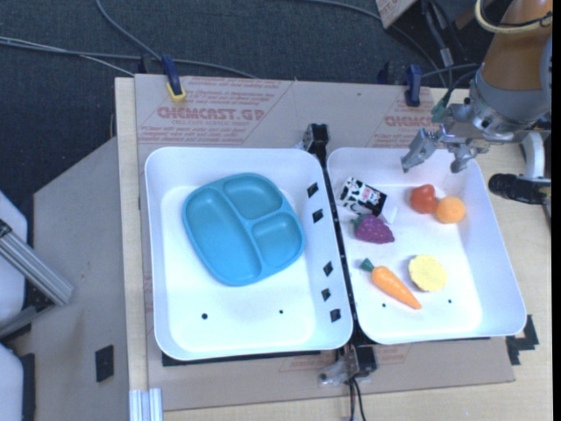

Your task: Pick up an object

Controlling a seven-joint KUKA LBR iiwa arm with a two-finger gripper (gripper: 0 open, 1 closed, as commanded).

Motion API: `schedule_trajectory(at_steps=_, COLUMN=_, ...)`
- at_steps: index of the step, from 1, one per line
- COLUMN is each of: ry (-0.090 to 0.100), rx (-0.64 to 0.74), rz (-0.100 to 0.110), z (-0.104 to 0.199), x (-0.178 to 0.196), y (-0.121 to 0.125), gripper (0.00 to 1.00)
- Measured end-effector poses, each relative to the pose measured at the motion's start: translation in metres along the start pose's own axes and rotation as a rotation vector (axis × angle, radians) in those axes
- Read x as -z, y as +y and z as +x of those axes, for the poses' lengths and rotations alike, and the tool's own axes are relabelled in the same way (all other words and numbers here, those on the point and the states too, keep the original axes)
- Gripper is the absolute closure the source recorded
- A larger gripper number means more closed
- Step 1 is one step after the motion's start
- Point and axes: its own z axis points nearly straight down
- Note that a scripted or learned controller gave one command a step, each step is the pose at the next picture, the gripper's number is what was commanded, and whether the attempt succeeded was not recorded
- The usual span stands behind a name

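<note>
Gripper [438,153] spread wide, clutching nothing, hovering just beyond red tomato [422,198]. Probably light, smooth, roll-prone; best pinched across the middle, beside orange [450,210].

A blue divided plate [244,227] lies in the left white bin [175,323], toward its far half. Behind that bin, a blue-and-yellow clamp [173,81] grips the counter [123,261] edge, and grey cables [131,24] trail over dark carpet [53,103] beyond it.
</note>
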Motion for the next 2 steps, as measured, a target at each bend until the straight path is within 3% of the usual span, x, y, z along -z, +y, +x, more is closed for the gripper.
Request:
schedule_trajectory(at_steps=1, ry=-0.002, rx=0.003, rz=-0.014, z=0.000, x=0.008, y=0.003, gripper=0.00)
schedule_trajectory(at_steps=2, ry=-0.001, rx=0.003, rz=-0.009, z=0.007, x=-0.036, y=0.002, gripper=0.00)
